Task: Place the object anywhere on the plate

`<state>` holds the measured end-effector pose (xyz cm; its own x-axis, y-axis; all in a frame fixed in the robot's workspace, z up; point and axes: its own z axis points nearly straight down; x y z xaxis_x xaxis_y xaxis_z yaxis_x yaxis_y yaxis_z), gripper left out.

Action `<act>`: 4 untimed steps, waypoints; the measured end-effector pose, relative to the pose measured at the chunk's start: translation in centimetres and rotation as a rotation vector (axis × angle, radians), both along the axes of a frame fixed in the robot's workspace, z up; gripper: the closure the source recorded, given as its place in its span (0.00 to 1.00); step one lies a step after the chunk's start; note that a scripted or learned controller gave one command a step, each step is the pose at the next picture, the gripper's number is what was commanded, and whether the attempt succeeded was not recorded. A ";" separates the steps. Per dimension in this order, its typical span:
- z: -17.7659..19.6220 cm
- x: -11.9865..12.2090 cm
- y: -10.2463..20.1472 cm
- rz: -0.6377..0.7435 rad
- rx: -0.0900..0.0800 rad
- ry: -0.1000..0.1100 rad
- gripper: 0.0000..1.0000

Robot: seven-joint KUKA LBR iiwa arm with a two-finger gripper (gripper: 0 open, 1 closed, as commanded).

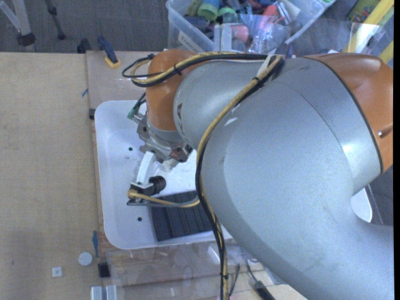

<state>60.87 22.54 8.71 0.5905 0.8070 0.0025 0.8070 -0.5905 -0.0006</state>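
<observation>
My grey arm with its orange band (164, 99) covers most of the view and hides the right bin and much of the left one. My gripper (179, 219) shows as a dark ribbed shape below the wrist. It hangs low over the near part of the left white bin (115, 167). The part of the bin floor that shows is bare white with a few small dark specks. Whatever lies under the arm is hidden.
A clear tub (250, 11) of colourful toys stands behind the bins. A bare wooden bench top (44, 167) spreads to the left. A small grey disc (84, 258) lies by the bin's near left corner, and a blue clamp (110, 56) sits at the back left.
</observation>
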 end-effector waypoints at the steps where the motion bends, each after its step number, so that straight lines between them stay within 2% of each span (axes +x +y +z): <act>1: 3.9 5.8 0.0 0.305 -0.002 -0.001 1.00; 2: 0.1 0.6 0.0 0.054 -0.002 0.007 1.00; 3: -0.1 2.3 -1.2 0.393 -0.001 -0.002 1.00; 4: 3.1 5.8 0.0 0.631 -0.003 -0.001 1.00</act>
<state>66.62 22.55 11.83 0.0007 1.0000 0.0004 1.0000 -0.0007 0.0009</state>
